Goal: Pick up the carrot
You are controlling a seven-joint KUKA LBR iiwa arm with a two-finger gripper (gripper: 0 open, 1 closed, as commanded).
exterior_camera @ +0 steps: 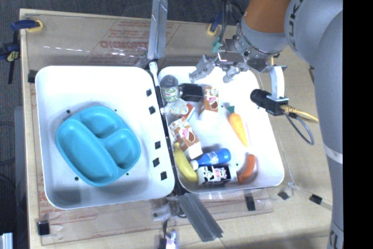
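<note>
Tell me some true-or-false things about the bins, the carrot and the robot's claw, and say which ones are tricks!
1. The orange carrot with a green top lies in the right white bin. True.
2. The metal two-finger gripper is holding the carrot. False: it hovers open over the bin's far edge, nothing between its fingers.
3. The blue sectioned plastic tray sits in the left white bin. True.
4. The yellow banana rests in the blue tray. False: it lies in the right bin, near the divider.
5. The carrot stands upright. False: it lies flat.
</note>
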